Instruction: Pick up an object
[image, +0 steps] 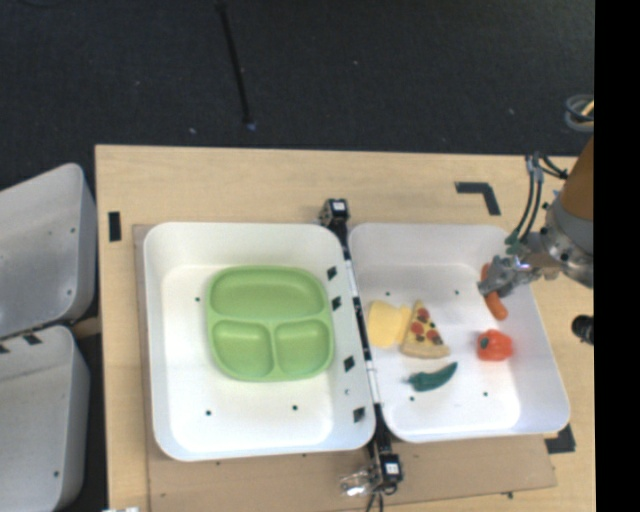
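Note:
My gripper (501, 275) reaches in from the right over the right bin (455, 425), near its far right side. An orange stick-shaped toy (497, 306) pokes out below the fingers, with a red tip showing on their other side, so the fingers look shut on it. In the same bin lie a yellow cheese wedge (386, 323), a pizza slice (424, 333), a red tomato (494, 346) and a dark green pepper (433, 377), all apart from the gripper.
The left bin (180, 420) holds a green divided plate (270, 322). A black-clipped divider runs between the bins. The grey arm with its orange band rises at the right edge.

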